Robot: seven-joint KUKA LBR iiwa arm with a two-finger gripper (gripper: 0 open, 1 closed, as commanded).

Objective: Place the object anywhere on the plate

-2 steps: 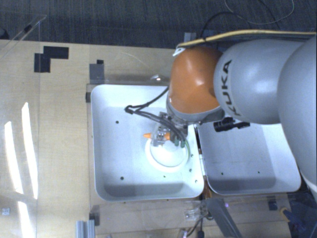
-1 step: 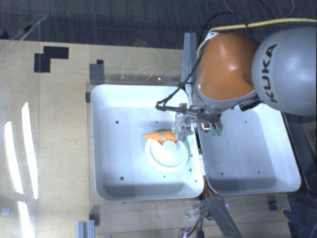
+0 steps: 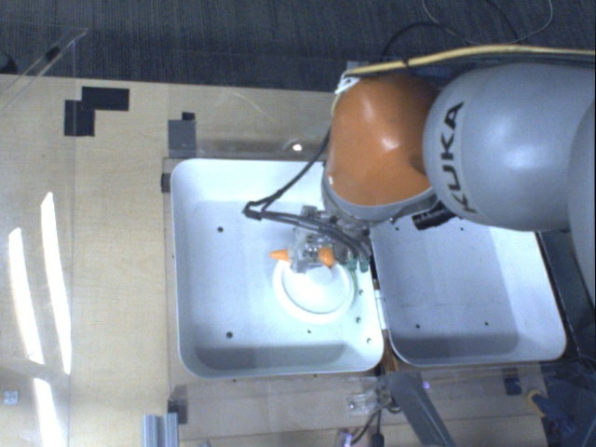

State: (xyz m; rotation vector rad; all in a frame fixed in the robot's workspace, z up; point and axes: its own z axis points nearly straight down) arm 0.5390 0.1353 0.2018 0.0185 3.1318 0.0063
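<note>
The left bin's (image 3: 200, 343) near rim and bare floor lie open toward the camera, with room on every side of the white plate (image 3: 317, 296) sitting right of its centre. The gripper (image 3: 307, 254) hangs over the plate's far edge; how its jaws stand cannot be made out. An orange object (image 3: 281, 255) shows at that far edge, partly hidden. The right bin (image 3: 484, 333) adjoins. Behind, the grey arm (image 3: 512, 147) reads "KUKA".

You look at robotics lab: KUKA-branded industrial arm (image 3: 484, 147), plywood table (image 3: 102, 277) carrying two white bins (image 3: 200, 250), black tape markers (image 3: 93, 107), loose cables (image 3: 466, 12), dark carpet floor (image 3: 186, 7), clear shield panel (image 3: 37, 203) at left.
</note>
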